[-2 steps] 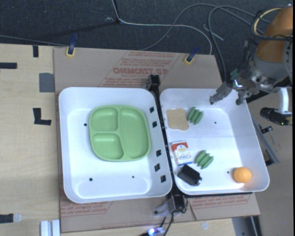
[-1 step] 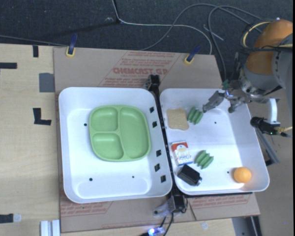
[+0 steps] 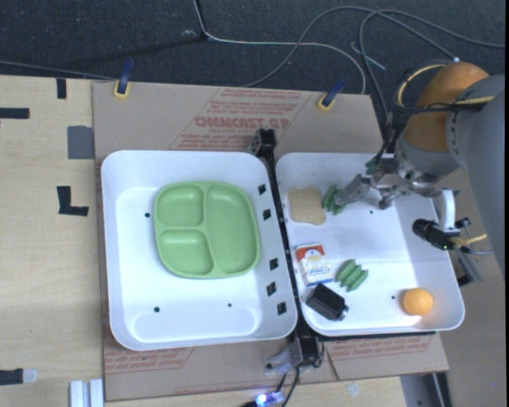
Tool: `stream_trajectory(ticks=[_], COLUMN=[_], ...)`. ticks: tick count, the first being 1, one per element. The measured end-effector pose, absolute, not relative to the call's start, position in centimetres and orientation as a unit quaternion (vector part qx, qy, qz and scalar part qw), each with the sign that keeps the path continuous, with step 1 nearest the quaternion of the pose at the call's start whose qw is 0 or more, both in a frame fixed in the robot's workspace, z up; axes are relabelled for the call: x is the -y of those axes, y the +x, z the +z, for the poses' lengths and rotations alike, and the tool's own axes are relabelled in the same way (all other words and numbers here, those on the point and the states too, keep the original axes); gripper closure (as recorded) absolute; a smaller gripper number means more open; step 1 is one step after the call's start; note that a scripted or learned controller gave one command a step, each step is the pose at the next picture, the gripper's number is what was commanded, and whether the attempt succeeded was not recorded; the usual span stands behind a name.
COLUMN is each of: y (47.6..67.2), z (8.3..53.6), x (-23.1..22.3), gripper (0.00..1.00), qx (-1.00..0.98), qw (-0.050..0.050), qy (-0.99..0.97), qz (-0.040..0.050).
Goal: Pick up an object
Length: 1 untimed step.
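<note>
A: Layout, largest first. Two white bins side by side: the left bin [image 3: 127, 227] carries a green divided plate [image 3: 208, 229]; the right bin [image 3: 424, 236] has the loose items. The arm [image 3: 445, 125] reaches over the right bin's far side.

B: Gripper position?

A: The gripper [image 3: 349, 193] sits low at the far-left part of the right bin, tips aimed at a small green piece [image 3: 331, 199] that lies just beside a tan sponge-like block [image 3: 306, 206]. I read that green piece as the target.

B: Fingers?

A: Cannot tell. The tips merge with the green piece at this slant; whether they are spread, closed, or on it is not resolvable. No grasp to record.

B: Other candidates?

A: A red-and-white packet [image 3: 311, 263] mid-bin, a green pod cluster [image 3: 351, 275] beside it, a black object [image 3: 327, 302] at the near-left, an orange ball [image 3: 417, 302] near the near-right corner. All well apart from the gripper.

B: How to do this step well?

A: Judgement: centre the fingers across the green piece's narrow axis, keep clear of the tan block so it is not caught or shoved, go fully down to the bin floor before closing, then lift straight. The piece is small and low; a shallow close likely skims over it.
</note>
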<state>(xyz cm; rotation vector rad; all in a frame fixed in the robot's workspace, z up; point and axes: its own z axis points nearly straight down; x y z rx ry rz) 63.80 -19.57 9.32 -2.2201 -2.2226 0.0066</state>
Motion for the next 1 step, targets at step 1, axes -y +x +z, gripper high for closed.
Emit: stream_trajectory(ticks=[1], y=[63.95], z=[10.81], x=[19.46], gripper=[1.00], qx=[0.708], qw=[0.001], qy=[-0.706], qz=[0.0007])
